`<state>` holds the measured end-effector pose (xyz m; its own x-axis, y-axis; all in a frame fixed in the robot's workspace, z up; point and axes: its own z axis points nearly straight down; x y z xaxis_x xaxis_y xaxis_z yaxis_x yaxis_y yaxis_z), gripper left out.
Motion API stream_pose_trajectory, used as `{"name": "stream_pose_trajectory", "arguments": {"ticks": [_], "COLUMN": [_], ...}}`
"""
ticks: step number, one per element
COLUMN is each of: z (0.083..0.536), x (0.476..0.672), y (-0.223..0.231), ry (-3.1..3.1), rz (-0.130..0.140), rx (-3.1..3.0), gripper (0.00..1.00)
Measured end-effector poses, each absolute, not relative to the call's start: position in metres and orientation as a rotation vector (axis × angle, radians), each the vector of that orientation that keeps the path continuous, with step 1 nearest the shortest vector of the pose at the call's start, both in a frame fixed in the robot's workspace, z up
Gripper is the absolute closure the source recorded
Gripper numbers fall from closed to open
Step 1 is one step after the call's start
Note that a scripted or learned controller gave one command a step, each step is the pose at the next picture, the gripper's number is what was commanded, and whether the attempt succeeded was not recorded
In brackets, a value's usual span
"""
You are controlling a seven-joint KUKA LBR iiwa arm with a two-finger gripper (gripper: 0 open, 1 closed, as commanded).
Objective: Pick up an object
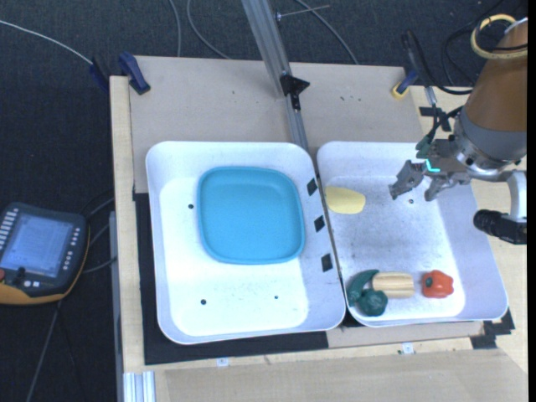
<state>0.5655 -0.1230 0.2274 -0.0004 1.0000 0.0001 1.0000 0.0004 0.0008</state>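
Scene: a grey arm reaches in from the right over the right bin (481,249); the left bin (167,249) bears a blue plate (251,214).
Gripper: the gripper (419,182) hangs above the right bin's upper half, its two dark fingers spread apart with nothing between them.
Nearest thing: a yellow piece (344,200) lies to the left of the jaws and slightly toward the near side, close against the wall between the bins.
Other choices: well toward the near side of the jaws, along the bin's front edge, a green piece (367,292), a tan block (394,285) and a red pepper (436,284) lie in a row, the green and tan touching.
Handling: all appear to be small toy foods, likely light and stiff, with smooth skins that could slip under a pinch.
Where to grip: the yellow piece looks best taken across its short width at the middle; its rounded ends may squirt out.
Risk: the nearby wall leaves little room for the left finger, so the fingers should probably line up along the wall rather than straddle toward it.
Alternative: the red pepper stands apart from its neighbours and may be the easier catch.
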Motion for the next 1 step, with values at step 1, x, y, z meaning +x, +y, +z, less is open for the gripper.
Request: {"name": "stream_pose_trajectory", "arguments": {"ticks": [1], "z": [0.2274], "x": [0.5655], "y": [-0.123], "ry": [2.222], "rz": [0.001], "rx": [2.221], "gripper": [0.0]}}
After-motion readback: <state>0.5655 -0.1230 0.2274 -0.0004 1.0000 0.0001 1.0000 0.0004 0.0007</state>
